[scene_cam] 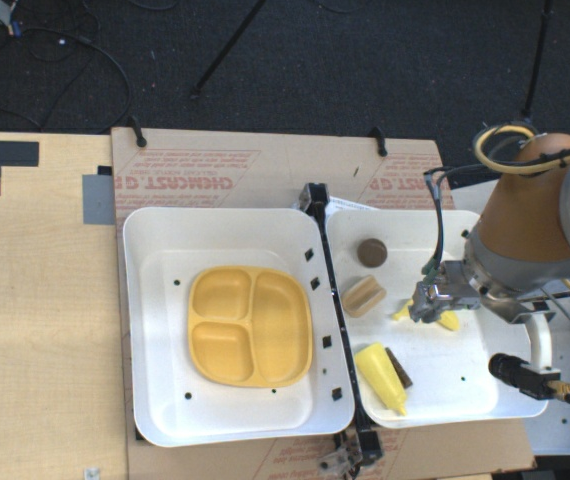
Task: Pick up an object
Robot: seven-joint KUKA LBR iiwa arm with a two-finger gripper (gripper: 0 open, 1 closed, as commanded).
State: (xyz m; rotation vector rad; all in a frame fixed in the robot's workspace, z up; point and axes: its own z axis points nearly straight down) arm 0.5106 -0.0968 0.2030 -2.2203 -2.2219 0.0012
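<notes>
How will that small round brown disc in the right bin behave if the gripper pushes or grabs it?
The small round brown disc lies flat on the right white bin floor, so it would probably slide rather than roll. It looks rigid, likely light. Its low profile may leave the gripper little edge to catch.

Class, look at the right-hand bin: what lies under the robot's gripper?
A small yellow object lies under the gripper, poking out on both sides. Its middle is covered, so its shape and any grip on it cannot be seen.
</notes>
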